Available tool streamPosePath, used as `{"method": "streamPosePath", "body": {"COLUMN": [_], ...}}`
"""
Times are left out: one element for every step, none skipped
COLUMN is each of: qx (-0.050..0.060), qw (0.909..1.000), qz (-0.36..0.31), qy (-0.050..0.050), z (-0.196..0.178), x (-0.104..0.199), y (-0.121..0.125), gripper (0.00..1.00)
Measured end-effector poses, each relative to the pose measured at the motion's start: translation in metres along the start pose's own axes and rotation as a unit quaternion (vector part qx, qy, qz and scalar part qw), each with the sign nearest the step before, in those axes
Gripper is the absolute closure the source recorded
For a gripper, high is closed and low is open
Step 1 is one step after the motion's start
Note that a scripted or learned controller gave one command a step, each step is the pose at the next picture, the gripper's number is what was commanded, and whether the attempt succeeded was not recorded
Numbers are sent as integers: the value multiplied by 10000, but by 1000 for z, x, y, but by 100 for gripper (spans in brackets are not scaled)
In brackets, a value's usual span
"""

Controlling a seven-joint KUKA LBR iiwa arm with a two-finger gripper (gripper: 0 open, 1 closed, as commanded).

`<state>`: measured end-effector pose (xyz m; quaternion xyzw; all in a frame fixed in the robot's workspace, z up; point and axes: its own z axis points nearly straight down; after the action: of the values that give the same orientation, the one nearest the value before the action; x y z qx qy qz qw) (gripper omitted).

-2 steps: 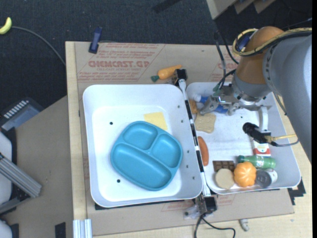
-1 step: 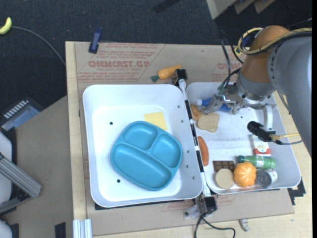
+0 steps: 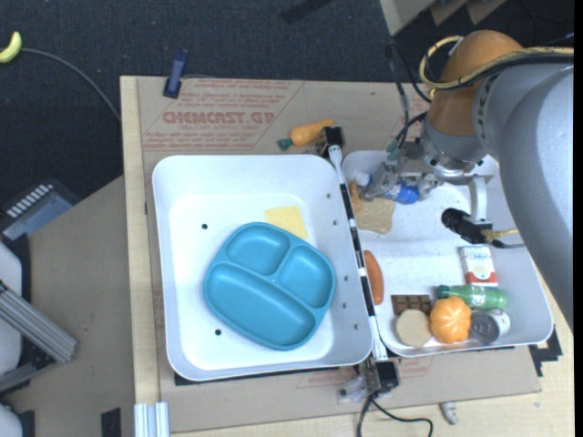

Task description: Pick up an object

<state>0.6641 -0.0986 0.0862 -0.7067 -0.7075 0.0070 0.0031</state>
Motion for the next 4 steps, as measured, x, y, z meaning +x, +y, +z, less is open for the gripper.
{"method": "streamPosePath", "body": {"qx": [-79, -84, -83, -62], "qw": [10000, 10000, 10000, 10000], "qz": [12, 10, 12, 5], "qy": [23, 24, 16, 38], "z": [1, 3, -39, 5], "x": [-16, -28, -111, -117], "y": [-101, -184, -136, -170], "gripper": [0, 0, 0, 0]}}
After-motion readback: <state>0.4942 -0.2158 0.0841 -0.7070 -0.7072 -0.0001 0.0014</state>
